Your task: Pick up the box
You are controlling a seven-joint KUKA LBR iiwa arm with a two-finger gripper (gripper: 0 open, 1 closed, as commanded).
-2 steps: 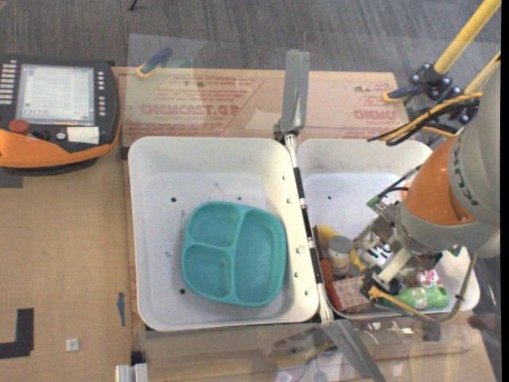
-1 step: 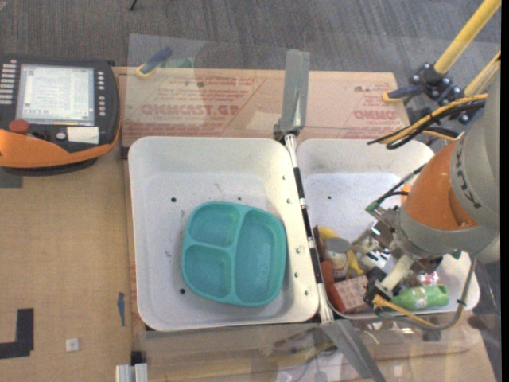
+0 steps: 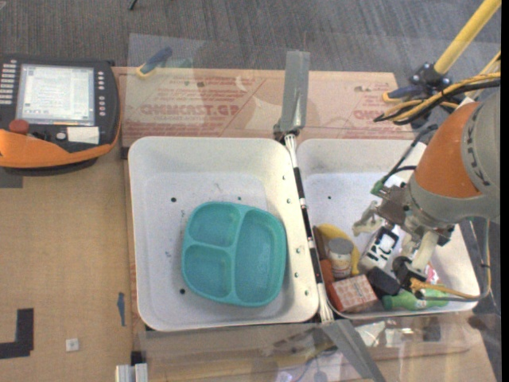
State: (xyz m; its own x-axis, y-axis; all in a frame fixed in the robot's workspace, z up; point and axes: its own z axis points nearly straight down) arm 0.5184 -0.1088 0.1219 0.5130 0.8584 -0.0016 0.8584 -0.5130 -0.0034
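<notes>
Cardboard sheeting covers the bench (image 3: 64, 253), which carries two shallow white bins side by side. A teal divided plate (image 3: 235, 253) lies flat in the left bin (image 3: 151, 165). The right bin (image 3: 334, 165) holds a cluster of small items along its near edge. The box (image 3: 354, 292), reddish-brown and cube-shaped, rests against the near wall, just beside a yellow item (image 3: 330, 235) and a small can (image 3: 341, 255). A green item (image 3: 413, 299) lies to its right. The gripper (image 3: 398, 245) hangs over the right bin, above and to the right of the box. Its finger spacing cannot be determined, and the box is not held. A control pendant (image 3: 56, 110) sits at the bench's far left.
</notes>
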